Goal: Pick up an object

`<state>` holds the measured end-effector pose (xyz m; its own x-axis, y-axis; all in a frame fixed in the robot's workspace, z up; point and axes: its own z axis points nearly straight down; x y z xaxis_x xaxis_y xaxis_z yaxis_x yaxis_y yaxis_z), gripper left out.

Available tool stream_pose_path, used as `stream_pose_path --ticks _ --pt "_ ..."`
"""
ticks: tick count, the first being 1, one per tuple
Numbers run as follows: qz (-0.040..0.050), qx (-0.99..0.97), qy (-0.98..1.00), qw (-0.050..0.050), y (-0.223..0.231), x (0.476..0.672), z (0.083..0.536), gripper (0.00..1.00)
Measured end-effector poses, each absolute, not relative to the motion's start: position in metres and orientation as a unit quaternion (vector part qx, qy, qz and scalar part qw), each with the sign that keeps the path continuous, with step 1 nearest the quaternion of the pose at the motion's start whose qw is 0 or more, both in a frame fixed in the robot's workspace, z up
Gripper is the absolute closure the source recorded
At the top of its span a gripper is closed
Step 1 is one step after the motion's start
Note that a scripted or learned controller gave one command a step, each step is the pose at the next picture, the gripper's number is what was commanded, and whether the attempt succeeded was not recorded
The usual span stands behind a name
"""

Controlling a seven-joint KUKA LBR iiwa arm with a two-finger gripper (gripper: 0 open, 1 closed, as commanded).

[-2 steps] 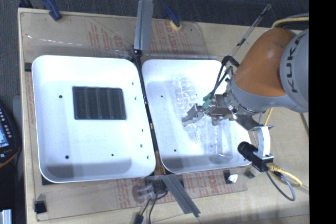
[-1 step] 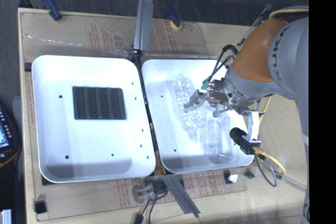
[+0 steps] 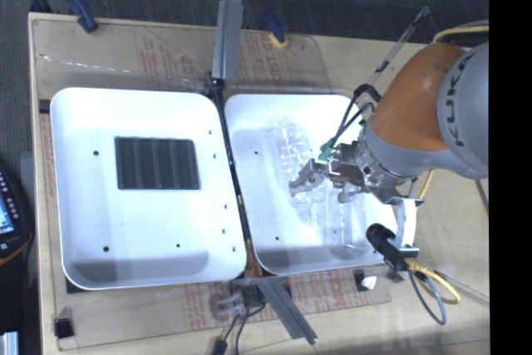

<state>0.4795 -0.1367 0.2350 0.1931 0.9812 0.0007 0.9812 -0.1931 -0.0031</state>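
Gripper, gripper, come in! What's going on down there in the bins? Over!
Gripper low in the right bin, among clear plastic objects. Nothing seen held. Dark ridged block in the left bin, well apart.

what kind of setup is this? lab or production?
Probably a robotics lab test bench, not production: two white bins clamped to a plywood bench with blue clamps, a KUKA arm reaching in, loose cables.

Lighting: bright, even, overhead. Glare: two shallow white plastic bins [image 3: 137, 258] overexposed, floors washed out; soft grey shadow along their near walls. Sharpness: moderate, slight blur on grey-and-orange arm [image 3: 432, 116].
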Motion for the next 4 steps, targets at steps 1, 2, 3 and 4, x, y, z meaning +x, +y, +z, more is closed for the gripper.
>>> stream_pose_path --ticks 1,2,3,4 --pt "0.0000 -0.764 -0.646 0.000 -0.110 0.478 0.298 0.00" --pt "0.0008 -0.764 -0.645 0.000 -0.124 0.509 0.285 0.00" --pt "0.0007 -0.795 -0.607 0.001 -0.122 0.513 0.314 0.00" --pt "0.0003 -0.813 -0.583 0.000 -0.178 0.533 0.340 0.00"
